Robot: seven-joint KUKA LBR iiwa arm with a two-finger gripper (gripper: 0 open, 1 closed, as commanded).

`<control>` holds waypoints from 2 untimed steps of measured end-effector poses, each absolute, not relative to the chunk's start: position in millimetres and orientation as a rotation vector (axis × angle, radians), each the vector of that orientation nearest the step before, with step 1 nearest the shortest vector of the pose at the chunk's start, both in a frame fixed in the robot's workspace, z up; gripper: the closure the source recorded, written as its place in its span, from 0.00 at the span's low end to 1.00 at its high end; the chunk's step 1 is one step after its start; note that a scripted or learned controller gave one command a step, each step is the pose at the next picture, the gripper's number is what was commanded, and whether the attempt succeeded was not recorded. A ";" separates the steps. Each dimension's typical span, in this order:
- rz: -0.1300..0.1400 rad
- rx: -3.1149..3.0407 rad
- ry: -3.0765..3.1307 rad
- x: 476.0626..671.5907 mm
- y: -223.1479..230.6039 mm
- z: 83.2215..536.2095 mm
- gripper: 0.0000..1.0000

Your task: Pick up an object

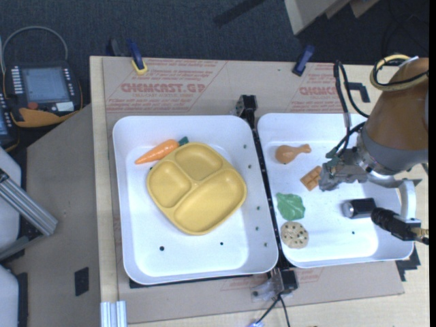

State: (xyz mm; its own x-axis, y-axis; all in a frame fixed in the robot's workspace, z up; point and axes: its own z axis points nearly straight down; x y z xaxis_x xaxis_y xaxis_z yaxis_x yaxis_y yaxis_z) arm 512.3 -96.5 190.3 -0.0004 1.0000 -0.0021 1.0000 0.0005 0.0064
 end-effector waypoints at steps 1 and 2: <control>0.005 2.216 2.219 520.0 -92.7 236.4 1.00; 0.003 2.218 2.219 520.8 -92.8 258.1 1.00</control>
State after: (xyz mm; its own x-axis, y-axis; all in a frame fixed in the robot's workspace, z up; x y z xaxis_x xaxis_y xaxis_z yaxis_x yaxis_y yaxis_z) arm 520.8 -92.8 258.1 -0.0008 1.0000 -0.0014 1.0000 0.0008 0.0044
